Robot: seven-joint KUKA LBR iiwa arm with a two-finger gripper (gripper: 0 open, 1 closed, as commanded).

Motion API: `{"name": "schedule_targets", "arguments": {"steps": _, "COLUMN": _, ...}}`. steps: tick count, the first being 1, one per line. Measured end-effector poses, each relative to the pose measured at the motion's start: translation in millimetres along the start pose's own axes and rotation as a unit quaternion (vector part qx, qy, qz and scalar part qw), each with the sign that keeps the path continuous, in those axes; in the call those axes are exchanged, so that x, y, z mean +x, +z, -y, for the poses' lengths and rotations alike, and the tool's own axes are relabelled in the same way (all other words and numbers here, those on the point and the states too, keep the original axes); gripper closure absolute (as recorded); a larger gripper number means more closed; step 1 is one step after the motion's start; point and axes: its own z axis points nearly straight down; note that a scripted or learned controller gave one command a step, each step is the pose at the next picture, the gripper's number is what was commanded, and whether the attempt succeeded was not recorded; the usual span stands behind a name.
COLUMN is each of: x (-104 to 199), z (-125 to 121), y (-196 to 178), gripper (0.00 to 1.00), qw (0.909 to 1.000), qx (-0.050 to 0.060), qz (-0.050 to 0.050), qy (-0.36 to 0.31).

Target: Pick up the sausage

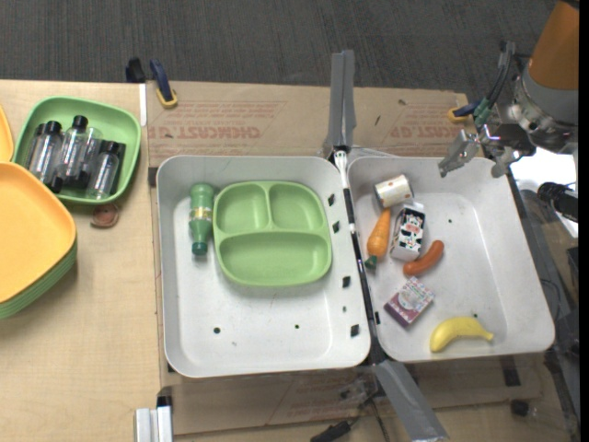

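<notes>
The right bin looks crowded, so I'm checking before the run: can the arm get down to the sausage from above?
Probably yes. The sausage lies uncovered, nothing on top of it. The cow carton touches its upper left end, so the gripper has little room there.

Camera spot: fixed up above the table [92, 339]
Facing: down at a slant
Framing: pretty wide, left bin [184, 339] and right bin [515, 274] both in shot
</notes>
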Motion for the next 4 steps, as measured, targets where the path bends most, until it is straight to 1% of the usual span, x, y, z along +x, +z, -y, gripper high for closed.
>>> {"name": "schedule_targets", "arguments": {"steps": 1, "x": -29, "z": 50, "y": 111, "gripper": 0.0, "qw": 0.9997, "qx": 0.0, "qz": 0.0, "qy": -0.025}}
{"name": "schedule_targets", "arguments": {"steps": 2, "x": -7, "z": 40, "y": 160, "gripper": 0.0, "qw": 0.9998, "qx": -0.011, "qz": 0.002, "qy": -0.019}}
{"name": "schedule_targets", "arguments": {"steps": 3, "x": 12, "z": 59, "y": 165, "gripper": 0.0, "qw": 0.9998, "qx": -0.02, "qz": 0.005, "qy": -0.002}}
{"name": "schedule_targets", "arguments": {"steps": 4, "x": 15, "z": 59, "y": 155, "gripper": 1.0, "qw": 0.9998, "qx": -0.018, "qz": 0.0, "qy": -0.002}}
